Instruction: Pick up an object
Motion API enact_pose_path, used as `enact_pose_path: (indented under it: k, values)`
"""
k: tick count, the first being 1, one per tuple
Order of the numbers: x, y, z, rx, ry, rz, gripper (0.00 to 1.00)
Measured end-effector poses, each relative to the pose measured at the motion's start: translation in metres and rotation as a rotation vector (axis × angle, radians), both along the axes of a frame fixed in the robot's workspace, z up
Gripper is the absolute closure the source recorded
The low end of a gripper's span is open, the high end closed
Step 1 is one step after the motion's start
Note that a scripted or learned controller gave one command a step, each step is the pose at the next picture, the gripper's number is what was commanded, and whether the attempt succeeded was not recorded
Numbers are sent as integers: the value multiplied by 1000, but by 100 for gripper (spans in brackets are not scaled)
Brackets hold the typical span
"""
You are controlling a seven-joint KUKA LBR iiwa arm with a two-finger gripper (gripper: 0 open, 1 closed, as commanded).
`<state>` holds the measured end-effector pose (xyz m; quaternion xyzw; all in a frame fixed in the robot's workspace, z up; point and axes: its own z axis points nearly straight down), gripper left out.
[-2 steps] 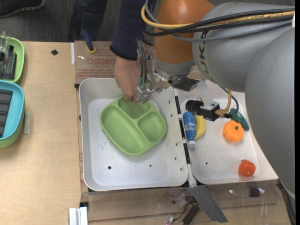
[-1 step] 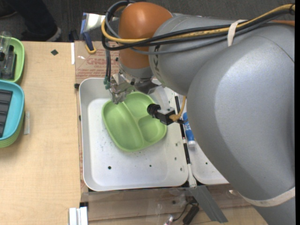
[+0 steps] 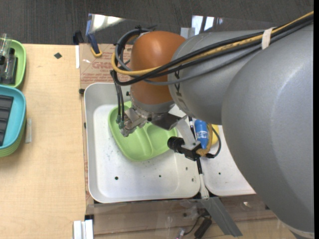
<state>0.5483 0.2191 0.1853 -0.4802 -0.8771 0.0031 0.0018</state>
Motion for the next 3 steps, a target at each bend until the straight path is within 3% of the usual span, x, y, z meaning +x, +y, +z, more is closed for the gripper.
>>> enact_pose_path:
  k: [1, 2, 3]
  values:
    - [4, -10, 147, 1, -3, 274, 100]
    - [-44, 2, -9, 1, 1, 174, 100]
    - [-69, 1, 57, 3, -2, 343, 100]
